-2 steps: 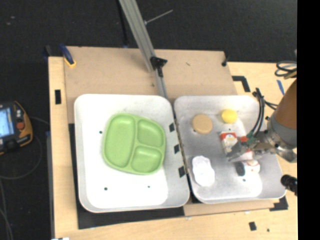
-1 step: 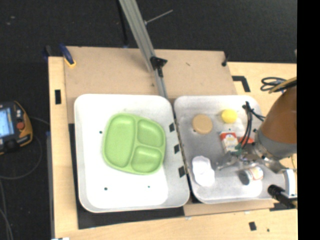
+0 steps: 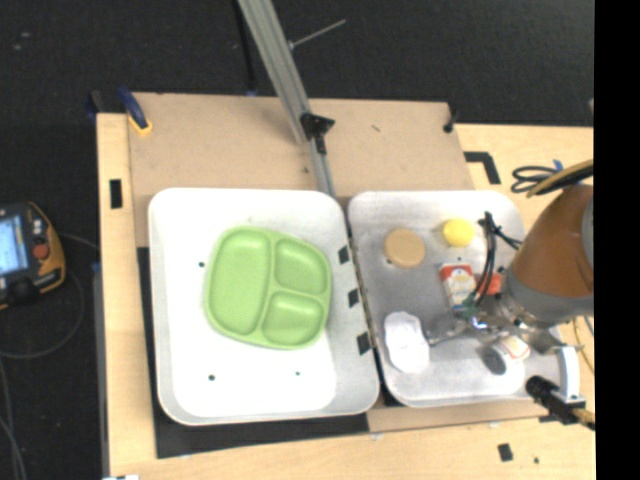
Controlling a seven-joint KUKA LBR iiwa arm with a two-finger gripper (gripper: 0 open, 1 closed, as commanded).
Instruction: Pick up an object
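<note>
Black floor surrounds the bench [image 3: 250, 138]. Left bin [image 3: 180, 368] carries a green divided plate [image 3: 268, 288] with wide margins. Right bin [image 3: 440, 383] crowds a white object [image 3: 404, 343], tan disc [image 3: 405, 248] and yellow ball [image 3: 458, 232]; the claw [image 3: 478, 320] hangs low near its right rim, grip unreadable.

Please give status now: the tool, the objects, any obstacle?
Tool low in right bin, grip unclear. White object, tan disc, yellow ball lie loose. Green tray in left bin.

light: bright, even overhead | shadows: faint | glare: white bins [image 3: 250, 203] washed | focus: slightly soft
</note>
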